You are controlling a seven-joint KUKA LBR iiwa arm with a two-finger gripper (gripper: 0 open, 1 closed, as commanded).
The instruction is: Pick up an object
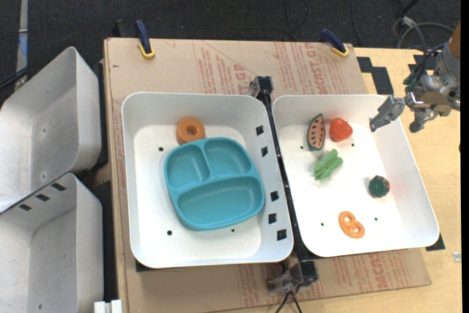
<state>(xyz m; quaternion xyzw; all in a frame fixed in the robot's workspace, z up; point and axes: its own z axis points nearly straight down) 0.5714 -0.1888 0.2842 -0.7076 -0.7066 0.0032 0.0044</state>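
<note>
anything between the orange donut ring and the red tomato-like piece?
Camera view: the bins' shared rims and the watermelon slice lie between the orange donut ring and the red tomato-like piece.

Red print on cardboard sheet [220, 59], illegible.

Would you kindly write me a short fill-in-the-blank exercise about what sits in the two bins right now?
1. The blue divided plate lies in the ____ bin.
2. The orange ring touching the plate's far edge looks like a toy ____.
3. The watermelon slice lies right beside a ____ tomato.
4. The claw hovers at the right bin's ____ corner, holding nothing.

Missing words: left; doughnut; red; far right
</note>
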